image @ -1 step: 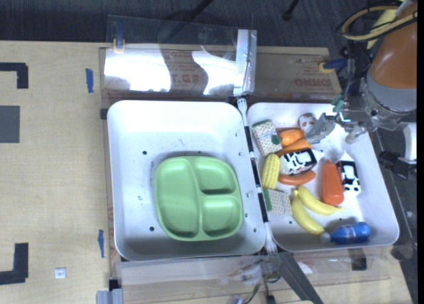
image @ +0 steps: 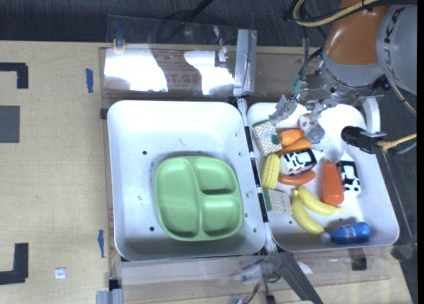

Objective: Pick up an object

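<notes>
The left bin [image: 126,163] holds a green divided tray [image: 197,197] toward its near right side. In the right bin [image: 384,216], an ear of corn [image: 270,171] lies against the left wall, a black-and-white toy [image: 299,159] and two bananas [image: 310,208] sit mid-bin, an orange carrot [image: 332,183] lies beside them, and a blue bottle [image: 346,232] rests by the near edge. The gripper [image: 301,112] hangs over that bin's far left corner above a small orange piece [image: 291,137]; whether its jaws are open or closed, I cannot tell.

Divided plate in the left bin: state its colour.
Light green, seen plainly in the camera view: the divided plate lies in the left bin.
</notes>
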